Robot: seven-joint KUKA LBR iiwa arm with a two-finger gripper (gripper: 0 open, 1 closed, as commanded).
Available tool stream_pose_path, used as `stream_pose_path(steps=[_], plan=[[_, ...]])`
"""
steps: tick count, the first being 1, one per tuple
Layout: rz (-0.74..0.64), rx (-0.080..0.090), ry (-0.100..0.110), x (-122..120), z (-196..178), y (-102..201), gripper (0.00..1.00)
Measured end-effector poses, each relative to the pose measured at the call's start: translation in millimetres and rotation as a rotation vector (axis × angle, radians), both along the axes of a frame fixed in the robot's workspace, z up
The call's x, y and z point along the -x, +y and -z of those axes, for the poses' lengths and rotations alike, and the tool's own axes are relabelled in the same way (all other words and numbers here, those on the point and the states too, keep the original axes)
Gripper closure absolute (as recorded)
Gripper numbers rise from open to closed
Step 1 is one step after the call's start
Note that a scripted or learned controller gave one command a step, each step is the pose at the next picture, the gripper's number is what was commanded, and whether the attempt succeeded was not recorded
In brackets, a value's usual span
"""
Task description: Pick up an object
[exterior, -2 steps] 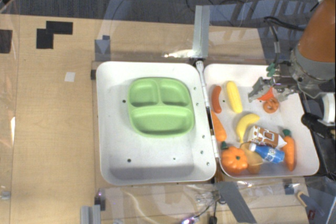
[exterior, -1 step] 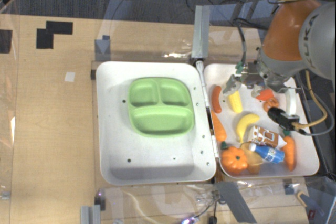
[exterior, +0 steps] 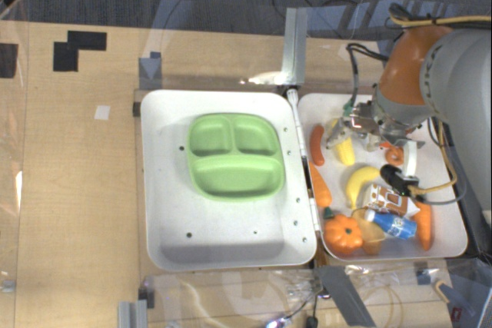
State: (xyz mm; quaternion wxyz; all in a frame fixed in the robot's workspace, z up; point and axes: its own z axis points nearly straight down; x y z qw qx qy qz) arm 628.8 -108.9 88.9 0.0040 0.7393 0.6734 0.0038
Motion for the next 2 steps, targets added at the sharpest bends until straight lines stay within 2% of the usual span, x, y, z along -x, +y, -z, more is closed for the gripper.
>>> stream_pose_path(steps=[1,2], plan=[[-0.002,-0.003,-0.007,-2.7,-13.1,2.0,1.0],[0.022,-0.002,0.004,-30.8,-120.1,85.2,1.0]])
